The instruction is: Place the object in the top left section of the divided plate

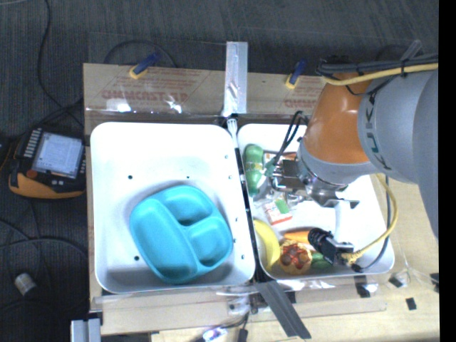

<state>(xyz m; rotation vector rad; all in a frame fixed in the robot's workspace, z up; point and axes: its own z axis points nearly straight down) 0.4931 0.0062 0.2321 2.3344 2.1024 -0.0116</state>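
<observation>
Pincer (279,180) low in right bin (370,191) over clutter; grip state unclear. Blue divided plate (182,231) lies left, across the wall.

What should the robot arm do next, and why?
Probably lower onto one item and grip it. The gripper sits over the right bin by the green thing and banana, with nothing seen held, while the blue plate in the left bin has no object in it.
</observation>
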